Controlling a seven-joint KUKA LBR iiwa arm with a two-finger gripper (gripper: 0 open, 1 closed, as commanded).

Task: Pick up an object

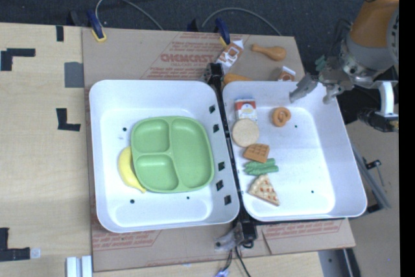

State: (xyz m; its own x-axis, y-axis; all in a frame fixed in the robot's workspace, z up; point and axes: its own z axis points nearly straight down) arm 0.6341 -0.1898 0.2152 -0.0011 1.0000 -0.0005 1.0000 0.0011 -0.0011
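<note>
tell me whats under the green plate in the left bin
A yellow banana pokes out from beneath the green plate at its left edge; the rest of it is covered.

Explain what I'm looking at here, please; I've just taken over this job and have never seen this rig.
One fixed camera looks down at a slant on a bench with two shallow white bins. The grey robot arm with an orange band reaches in from the right; its two-finger end effector hangs open above the right bin's far edge, holding nothing. That bin holds toy food along its left side: a small red-and-white carton, a round beige cracker, a brown pretzel, a square waffle, a green pea pod and a triangular wedge. The left bin holds a green divided plate and a yellow banana.
</note>
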